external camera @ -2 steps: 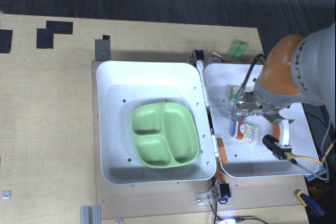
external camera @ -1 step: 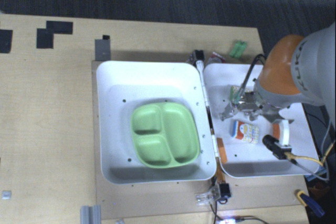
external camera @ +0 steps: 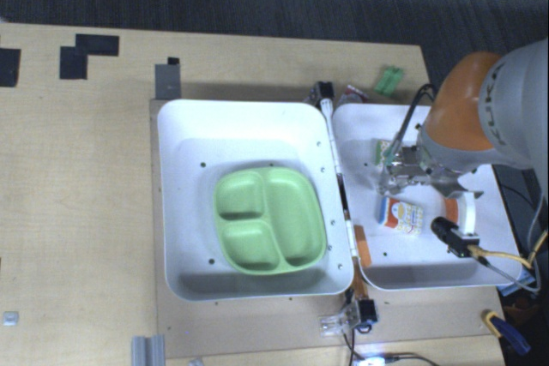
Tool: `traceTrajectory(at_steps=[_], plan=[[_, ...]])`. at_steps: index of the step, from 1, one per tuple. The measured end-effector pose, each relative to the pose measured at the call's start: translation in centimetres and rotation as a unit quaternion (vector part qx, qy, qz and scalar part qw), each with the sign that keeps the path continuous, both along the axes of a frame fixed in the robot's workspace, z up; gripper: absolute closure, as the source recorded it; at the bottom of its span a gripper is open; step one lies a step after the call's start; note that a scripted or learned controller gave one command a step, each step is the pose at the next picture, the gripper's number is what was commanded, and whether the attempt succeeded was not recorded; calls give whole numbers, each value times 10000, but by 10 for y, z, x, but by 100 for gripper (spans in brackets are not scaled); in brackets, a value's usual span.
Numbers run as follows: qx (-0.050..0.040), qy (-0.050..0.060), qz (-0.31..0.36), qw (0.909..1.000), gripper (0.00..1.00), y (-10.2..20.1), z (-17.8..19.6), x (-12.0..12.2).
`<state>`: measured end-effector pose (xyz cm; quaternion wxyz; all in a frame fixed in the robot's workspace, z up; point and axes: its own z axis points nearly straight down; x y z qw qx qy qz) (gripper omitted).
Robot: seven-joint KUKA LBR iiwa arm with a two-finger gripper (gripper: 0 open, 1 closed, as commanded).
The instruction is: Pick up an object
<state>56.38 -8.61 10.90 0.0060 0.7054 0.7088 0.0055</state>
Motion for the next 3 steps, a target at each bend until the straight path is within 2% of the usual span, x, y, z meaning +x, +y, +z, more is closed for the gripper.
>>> traceTrajectory(at_steps=[1,2,3], plan=[[1,2,1,10000,0,0,0,0],[3,50,-4,10000,0,4,-23,11],[10,18,11,10000,100,5,-11,14]])
